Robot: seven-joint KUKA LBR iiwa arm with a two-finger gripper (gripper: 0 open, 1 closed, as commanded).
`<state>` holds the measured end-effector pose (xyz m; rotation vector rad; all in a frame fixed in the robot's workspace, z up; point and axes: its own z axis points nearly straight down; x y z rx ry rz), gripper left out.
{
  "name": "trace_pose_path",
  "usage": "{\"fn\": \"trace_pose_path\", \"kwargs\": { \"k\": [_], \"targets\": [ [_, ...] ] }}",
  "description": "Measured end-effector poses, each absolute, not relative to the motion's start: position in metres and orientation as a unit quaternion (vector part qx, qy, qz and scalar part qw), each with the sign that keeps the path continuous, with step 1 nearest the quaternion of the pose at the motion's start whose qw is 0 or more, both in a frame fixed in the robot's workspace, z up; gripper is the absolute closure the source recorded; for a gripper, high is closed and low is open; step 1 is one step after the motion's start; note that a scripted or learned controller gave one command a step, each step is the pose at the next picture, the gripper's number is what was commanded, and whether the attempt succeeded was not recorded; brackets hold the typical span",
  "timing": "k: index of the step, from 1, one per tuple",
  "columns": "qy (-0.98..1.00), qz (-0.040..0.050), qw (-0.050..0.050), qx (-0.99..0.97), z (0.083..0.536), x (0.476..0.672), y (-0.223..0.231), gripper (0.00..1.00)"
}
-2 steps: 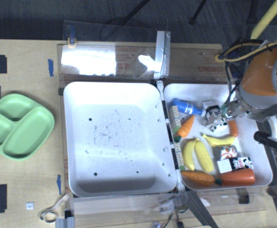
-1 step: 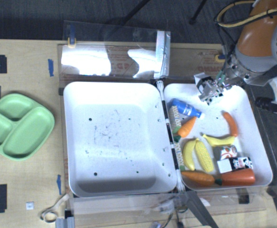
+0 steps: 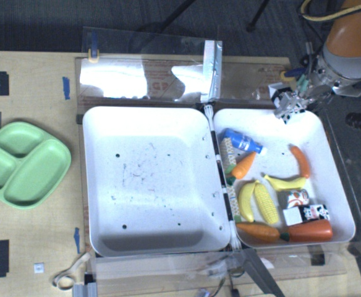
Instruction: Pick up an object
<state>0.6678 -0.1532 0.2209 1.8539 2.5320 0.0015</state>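
Over the right bin's [image 3: 338,166] far rim hangs my gripper [image 3: 287,107] (can't tell its state), well apart from the blue bottle [image 3: 241,142] and bananas [image 3: 264,200].

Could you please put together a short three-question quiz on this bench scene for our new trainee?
1. True or false: the blue bottle lies in the left bin.
2. Multiple choice: where is the end effector? A) over the green plate B) above the right bin's far rim C) low among the toys at the near rim
3. Which object lies beside the corn cob, on the side nearer the divider?

Key
1. False; it lies in the right bin.
2. B
3. A banana.
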Motion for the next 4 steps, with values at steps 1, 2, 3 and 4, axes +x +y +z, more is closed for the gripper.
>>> {"fn": "trace_pose_path", "kwargs": {
  "k": [1,2,3,4],
  "targets": [
    [0.814,0.0002,0.002,0.581,0.228,0.668,-0.142,1.00],
    [0.815,0.0001,0.002,0.579,0.216,0.668,-0.170,1.00],
    [0.841,0.0003,0.002,0.541,0.221,0.668,-0.176,1.00],
    [0.841,0.0004,0.003,0.541,0.221,0.668,-0.176,0.00]
  ]
}}
